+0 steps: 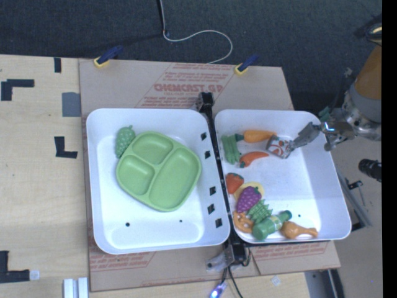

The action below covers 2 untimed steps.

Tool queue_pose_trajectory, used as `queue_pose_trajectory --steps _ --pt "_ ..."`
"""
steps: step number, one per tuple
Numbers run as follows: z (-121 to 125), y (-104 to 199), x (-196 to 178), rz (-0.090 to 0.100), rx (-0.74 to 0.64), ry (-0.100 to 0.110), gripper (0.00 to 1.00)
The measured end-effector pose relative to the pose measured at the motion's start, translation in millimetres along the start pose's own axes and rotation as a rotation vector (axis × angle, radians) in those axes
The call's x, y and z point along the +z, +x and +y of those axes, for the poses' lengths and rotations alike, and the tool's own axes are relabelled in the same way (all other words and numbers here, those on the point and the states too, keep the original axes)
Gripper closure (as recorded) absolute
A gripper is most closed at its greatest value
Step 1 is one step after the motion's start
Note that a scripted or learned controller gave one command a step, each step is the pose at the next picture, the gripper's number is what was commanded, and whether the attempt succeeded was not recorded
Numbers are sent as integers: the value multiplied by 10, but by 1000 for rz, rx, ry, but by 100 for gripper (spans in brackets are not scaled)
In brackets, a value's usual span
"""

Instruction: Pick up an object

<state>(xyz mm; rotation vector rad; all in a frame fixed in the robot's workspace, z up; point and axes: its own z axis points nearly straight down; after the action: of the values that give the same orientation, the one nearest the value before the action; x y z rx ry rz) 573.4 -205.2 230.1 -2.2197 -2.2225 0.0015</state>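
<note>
My gripper (315, 135) hangs over the upper right part of the right bin (329, 185), its tip just right of a small red and white can (279, 146). Nothing shows held in it. Left of the can lie an orange carrot (257, 135), a second orange piece (253, 158) and a green vegetable (231, 148). Lower in the bin a red fruit (234, 182), purple grapes (247, 198), a green bottle-like toy (270, 227) and an orange squash (299, 231) are crowded together.
The left bin (102, 185) holds a green divided plate (159, 171) and a small green bumpy toy (124, 139) at its upper left. A black divider (214, 166) joins the bins. A white cable (198, 39) loops beyond the cardboard.
</note>
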Motion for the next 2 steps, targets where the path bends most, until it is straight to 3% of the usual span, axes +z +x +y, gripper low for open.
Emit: queue_pose_trajectory --steps 1,2 --pt "-681 526 -2086 -2 -4 -17 0" --pt "-667 511 -2085 -2 -1 -2 100"
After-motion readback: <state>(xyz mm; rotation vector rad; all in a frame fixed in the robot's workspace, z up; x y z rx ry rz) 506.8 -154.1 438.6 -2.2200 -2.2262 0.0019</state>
